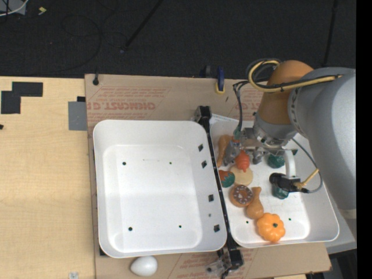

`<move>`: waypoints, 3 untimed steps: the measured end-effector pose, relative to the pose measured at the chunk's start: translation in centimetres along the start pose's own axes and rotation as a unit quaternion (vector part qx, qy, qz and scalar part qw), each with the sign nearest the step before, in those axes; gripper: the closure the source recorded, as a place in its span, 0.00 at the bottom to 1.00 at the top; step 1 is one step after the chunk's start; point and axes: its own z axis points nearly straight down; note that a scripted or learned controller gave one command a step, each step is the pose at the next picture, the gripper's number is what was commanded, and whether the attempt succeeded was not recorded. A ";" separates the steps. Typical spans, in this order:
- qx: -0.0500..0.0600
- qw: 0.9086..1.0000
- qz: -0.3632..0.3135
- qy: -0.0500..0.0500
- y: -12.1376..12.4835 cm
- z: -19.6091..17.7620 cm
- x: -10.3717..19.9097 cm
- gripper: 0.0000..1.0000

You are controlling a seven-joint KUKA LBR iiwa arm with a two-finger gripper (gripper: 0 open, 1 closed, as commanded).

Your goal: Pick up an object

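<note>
My gripper point(245, 153) is lowered into the right bin point(317, 228), over the cluster of toy foods at its left side. A small red-orange piece point(242, 163) lies right under it, touching or nearly touching the gripper. Around it are a peach-coloured piece point(223, 146), a green and red piece point(226, 179), a brown donut point(240, 196) and a tan piece point(254, 208). An orange pumpkin point(270, 227) sits nearer the front. The wrist hides what lies directly beneath the gripper.
A dark teal object point(281, 187) lies to the right of the cluster. The left bin point(104, 156) stands beside the right one, with a black divider point(212, 173) between them. A white egg point(143, 265) rests outside the bins at the front.
</note>
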 end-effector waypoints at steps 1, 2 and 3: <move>-0.016 1.000 0.001 0.006 -4.7 0.3 0.8 0.00; -0.019 1.000 0.000 0.006 -0.4 0.1 1.5 0.00; -0.016 1.000 0.001 0.006 -3.3 0.3 -1.1 0.00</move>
